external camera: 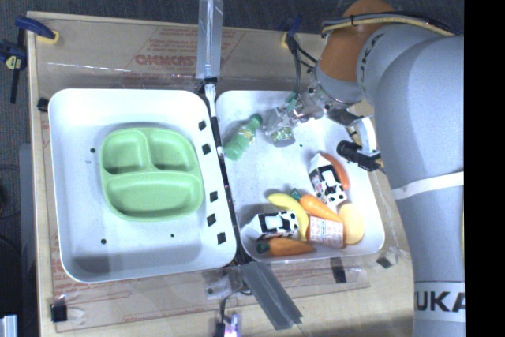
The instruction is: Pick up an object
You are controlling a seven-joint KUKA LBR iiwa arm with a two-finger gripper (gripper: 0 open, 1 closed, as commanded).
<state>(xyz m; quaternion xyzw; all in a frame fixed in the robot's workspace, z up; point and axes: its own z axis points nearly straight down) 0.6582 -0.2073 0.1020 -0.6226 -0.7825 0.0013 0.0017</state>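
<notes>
My gripper (281, 127) hangs low over the far part of the right bin (363, 249), reaching in from the right under the orange wrist band. A small green bottle (241, 136) lies just left of it, near the bin's divider, apart from the gripper. Nearer the front lie a cow-patterned carton (328, 182), a yellow banana (287, 206), an orange carrot (319, 207), a small cow-patterned box (275, 223), a second carrot (289, 247) and a yellowish fruit (353, 223). Nothing visibly sits in the gripper.
The left bin (71, 249) holds a green sectioned plate (150, 172). A grey bar (210, 35) stands at the back between the bins. The arm's grey body (418, 130) covers the right bin's right side.
</notes>
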